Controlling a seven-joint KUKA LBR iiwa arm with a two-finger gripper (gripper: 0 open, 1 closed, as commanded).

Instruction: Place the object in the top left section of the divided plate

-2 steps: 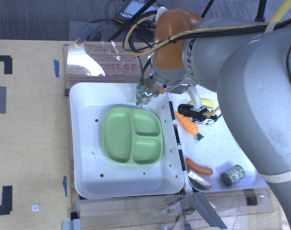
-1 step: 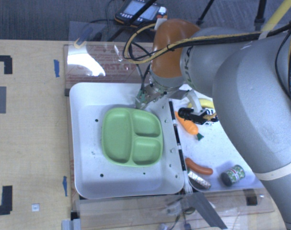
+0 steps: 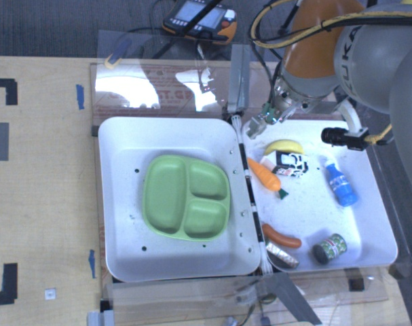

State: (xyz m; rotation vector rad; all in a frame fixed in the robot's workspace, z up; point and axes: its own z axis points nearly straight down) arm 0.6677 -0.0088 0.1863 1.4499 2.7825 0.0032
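The hand (image 3: 263, 122) hangs over the right bin's (image 3: 375, 202) upper left corner, too small and blurred to tell its grip. In that bin lie a banana (image 3: 284, 145), black-and-white packet (image 3: 292, 163), carrot (image 3: 265, 175), blue bottle (image 3: 340, 183), sausage (image 3: 282, 236) and can (image 3: 328, 247). The green divided plate (image 3: 186, 197) sits bare in the left bin (image 3: 124, 148)

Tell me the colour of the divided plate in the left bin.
The divided plate is light green, seen clearly in the camera view.
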